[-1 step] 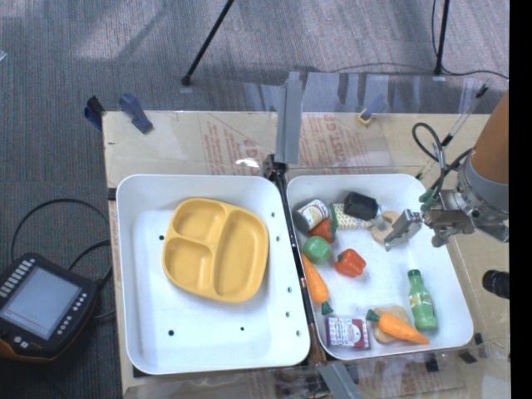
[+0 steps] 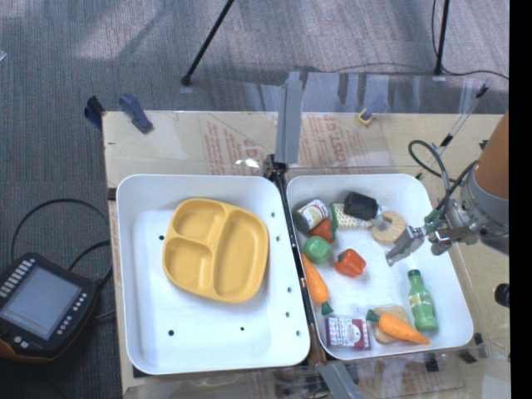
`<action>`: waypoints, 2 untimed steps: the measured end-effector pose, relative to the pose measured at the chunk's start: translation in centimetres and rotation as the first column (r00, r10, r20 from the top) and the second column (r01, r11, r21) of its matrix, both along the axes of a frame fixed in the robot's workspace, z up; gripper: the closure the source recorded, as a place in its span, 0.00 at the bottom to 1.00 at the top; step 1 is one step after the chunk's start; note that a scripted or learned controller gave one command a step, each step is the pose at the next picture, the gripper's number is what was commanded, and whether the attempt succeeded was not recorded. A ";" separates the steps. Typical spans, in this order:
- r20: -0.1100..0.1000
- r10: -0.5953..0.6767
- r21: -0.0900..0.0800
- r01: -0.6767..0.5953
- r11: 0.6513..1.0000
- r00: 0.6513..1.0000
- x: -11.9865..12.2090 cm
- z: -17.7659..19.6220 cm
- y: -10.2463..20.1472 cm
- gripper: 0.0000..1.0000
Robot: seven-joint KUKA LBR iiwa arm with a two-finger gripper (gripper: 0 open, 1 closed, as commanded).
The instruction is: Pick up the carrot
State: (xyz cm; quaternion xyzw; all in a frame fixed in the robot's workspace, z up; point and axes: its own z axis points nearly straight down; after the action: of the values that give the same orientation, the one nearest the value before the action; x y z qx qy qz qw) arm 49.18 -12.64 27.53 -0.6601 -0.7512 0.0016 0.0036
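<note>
Two orange carrots lie in the right bin (image 2: 453, 285). One carrot (image 2: 314, 281) lies along the bin's left wall, its green top toward the front. The other carrot (image 2: 401, 327) rests at the front on a slice of bread (image 2: 385, 334), green top pointing left. My gripper (image 2: 402, 248) hangs over the right half of that bin, above bare floor between a red pepper (image 2: 350, 262) and a green bottle (image 2: 421, 300). It is well apart from both carrots, and I see nothing in it.
The right bin also holds a can (image 2: 313, 214), a black item (image 2: 362, 204), a ring-shaped bagel (image 2: 387, 227), a green pepper (image 2: 317, 248) and a red-and-white box (image 2: 346, 332). A yellow divided plate (image 2: 218, 248) lies in the left bin (image 2: 150, 322).
</note>
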 end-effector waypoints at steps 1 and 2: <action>-0.006 -0.006 0.002 0.006 1.000 1.000 -0.1 0.7 -0.2 1.00; -0.008 -0.084 -0.002 0.084 0.996 0.996 -1.9 -8.2 14.4 1.00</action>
State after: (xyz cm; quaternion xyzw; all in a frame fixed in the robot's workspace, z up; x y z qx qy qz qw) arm 47.27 1.72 19.29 -0.6910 -0.7228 0.0050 0.0063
